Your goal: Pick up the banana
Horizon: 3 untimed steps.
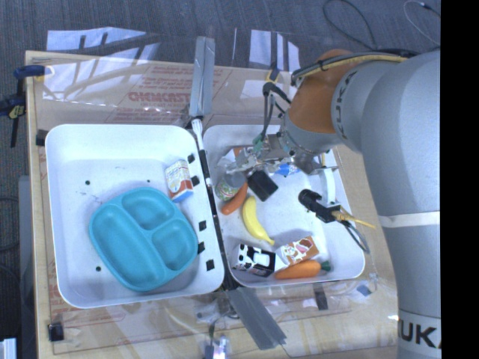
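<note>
The gripper (258,172) hangs in the right bin (346,264) just above the banana (254,221); a blue divided plate (144,237) lies in the left bin (67,148). Its grasp looks empty, perhaps.

I work in a robotics lab, a test cell and no kitchen. My grey arm (389,118) with its orange band reaches over a plywood counter (112,88) that carries two shallow white bins (56,155) side by side, with clear plastic sheeting taped over the board. A blue clamp (26,72) grips the counter's far left corner. Loose black cables (352,13) trail across grey carpet (112,2) behind. The food in the bins is toy plastic, such as the banana (254,221) and a carrot (299,270).
</note>
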### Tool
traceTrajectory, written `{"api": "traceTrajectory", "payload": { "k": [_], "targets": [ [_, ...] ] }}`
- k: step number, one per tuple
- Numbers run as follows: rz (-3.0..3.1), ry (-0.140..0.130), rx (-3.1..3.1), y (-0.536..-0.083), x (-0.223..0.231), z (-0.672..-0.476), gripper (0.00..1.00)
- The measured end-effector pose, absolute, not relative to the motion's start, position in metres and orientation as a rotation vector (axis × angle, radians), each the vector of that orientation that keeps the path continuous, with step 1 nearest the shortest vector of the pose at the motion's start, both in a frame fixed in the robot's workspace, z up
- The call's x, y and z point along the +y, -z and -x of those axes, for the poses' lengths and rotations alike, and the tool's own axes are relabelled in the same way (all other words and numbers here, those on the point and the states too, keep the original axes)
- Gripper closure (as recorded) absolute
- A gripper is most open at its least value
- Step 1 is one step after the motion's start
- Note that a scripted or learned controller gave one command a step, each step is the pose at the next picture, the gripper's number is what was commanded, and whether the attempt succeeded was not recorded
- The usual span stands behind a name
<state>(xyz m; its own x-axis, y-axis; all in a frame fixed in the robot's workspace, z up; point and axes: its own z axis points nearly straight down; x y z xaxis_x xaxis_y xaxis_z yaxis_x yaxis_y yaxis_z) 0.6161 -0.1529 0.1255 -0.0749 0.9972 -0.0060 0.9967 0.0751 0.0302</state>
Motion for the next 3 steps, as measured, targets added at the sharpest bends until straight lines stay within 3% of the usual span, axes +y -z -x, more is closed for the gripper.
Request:
{"api": "traceTrajectory", "payload": {
  "k": [1,2,3],
  "targets": [
    [-2.199,-0.061,2.174,-0.119,-0.162,-0.571,0.0],
    [-2.079,-0.056,2.275,-0.119,-0.153,-0.545,0.0],
    [-2.215,-0.065,2.138,-0.118,-0.143,-0.499,0.0]
  ]
}}
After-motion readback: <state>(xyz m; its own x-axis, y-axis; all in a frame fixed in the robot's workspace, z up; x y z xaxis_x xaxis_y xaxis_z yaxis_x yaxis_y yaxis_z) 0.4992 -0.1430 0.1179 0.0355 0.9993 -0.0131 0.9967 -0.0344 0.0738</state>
